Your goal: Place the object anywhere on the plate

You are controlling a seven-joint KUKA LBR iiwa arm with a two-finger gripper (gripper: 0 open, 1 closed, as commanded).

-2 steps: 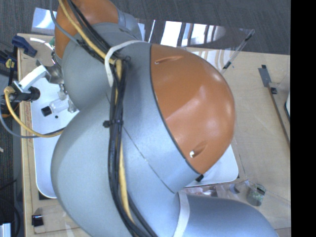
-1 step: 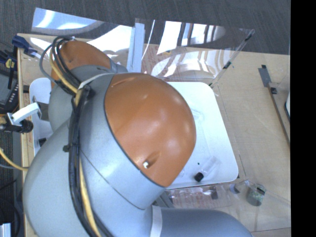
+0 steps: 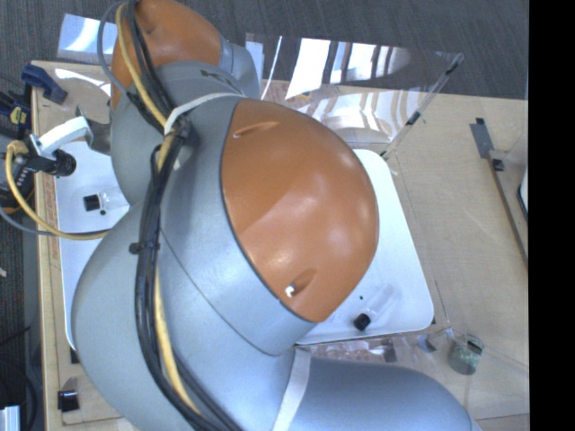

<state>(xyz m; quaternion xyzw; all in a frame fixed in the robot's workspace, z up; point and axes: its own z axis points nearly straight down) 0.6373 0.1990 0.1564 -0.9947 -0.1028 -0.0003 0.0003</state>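
Observation:
The arm's grey body with its large orange cap [image 3: 296,214] looms close to the camera and hides most of both bins. A strip of the right white bin [image 3: 404,241] shows past the arm. On that strip, near the front edge, lies a small black object [image 3: 362,321] with a clear, glassy piece [image 3: 383,298] just beside it. A patch of the left white bin [image 3: 85,173] shows at the left, with a small black square [image 3: 91,202] on it.
Yellow and black cables [image 3: 148,241] run down the arm, and a yellow loop [image 3: 27,205] hangs over the bench's left edge. Clear panels [image 3: 359,70] stand at the back. A small grey fitting [image 3: 464,353] sits on the wooden bench at front right.

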